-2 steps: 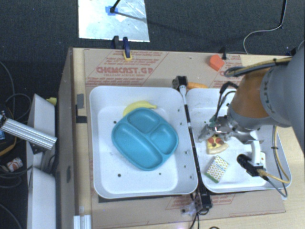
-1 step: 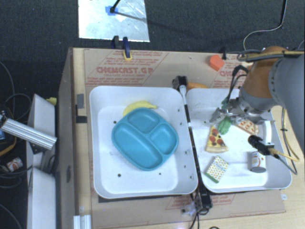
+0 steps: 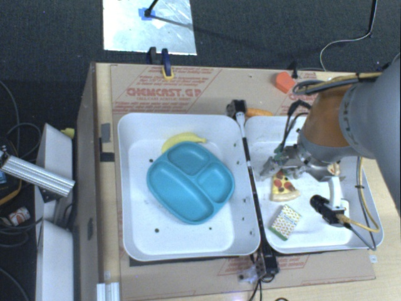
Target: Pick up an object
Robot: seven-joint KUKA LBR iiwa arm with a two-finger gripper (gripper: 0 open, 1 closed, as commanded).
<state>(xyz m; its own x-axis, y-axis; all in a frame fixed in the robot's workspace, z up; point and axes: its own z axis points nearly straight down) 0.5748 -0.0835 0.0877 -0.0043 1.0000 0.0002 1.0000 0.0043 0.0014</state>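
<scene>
Sponge (image 3: 285, 221) near bin's front rim (image 3: 313, 248); claw (image 3: 283, 163) above.

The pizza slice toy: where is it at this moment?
The pizza slice toy lies in the right bin, near its left wall, just below the tool and above the speckled block.

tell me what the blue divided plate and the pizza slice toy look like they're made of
Blue divided plate: probably moulded plastic, judging by its even colour, rounded compartment ridges and soft sheen.
Pizza slice toy: likely plastic or rubber play food, with flat printed-looking toppings and a thick pale crust edge; too small to tell which.
</scene>
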